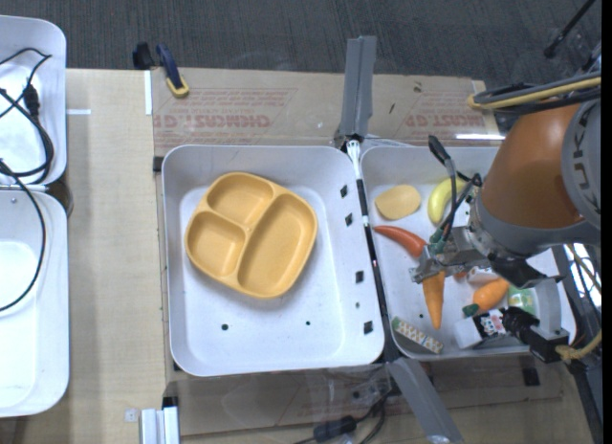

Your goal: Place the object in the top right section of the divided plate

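You see two white bins side by side on the tabletop. The left bin [191, 337] holds the yellow divided plate [251, 233], which lies tilted, with two small sections on its far-left side and one large section toward the right; nothing lies in any of its sections. The right bin [411, 341] holds the loose items: a pale potato-shaped piece [398, 202] at the far side, a yellow piece [439, 202] just beside it to the right, a red chili pepper [400, 237] nearer the divider between the bins, an orange carrot [433, 299] pointing toward the near edge, and a second, stubbier carrot [490, 292] to its right. The arm reaches in from the right over this bin, its orange band above the wrist looming large. The gripper [438, 262] sits low over the upper end of the long carrot, touching or nearly touching it. You cannot tell from this slant how far apart the fingers are, nor whether the carrot is actually between them. The carrot is in the right bin, well apart from the plate.
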Controlling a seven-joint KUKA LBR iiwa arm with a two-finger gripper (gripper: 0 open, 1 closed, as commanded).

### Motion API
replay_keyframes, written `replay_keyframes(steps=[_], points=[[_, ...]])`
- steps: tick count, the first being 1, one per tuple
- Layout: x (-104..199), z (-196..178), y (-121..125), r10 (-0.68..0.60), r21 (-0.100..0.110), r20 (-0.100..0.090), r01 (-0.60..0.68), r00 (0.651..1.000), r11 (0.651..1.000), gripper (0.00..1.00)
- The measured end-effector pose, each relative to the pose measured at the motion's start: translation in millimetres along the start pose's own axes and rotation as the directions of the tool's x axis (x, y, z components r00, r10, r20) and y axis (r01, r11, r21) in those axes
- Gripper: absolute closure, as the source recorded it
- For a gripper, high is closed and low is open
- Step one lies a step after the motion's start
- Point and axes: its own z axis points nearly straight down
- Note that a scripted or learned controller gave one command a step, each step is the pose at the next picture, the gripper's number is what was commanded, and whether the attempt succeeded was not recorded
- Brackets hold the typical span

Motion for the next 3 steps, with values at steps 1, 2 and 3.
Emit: replay_keyframes(steps=[1,2,3], points=[[12.2,-159.3,2.2,-0.165,0.0,0.002,0.165,0.986,0.986,1.0],[61.6,-66.0,7.6,-0.644,0.001,0.0,0.644,0.765,0.765,1.0],[144.4,-69.3,37.6,-0.85,0.0,0.001,0.85,0.526,0.526,1.0]])
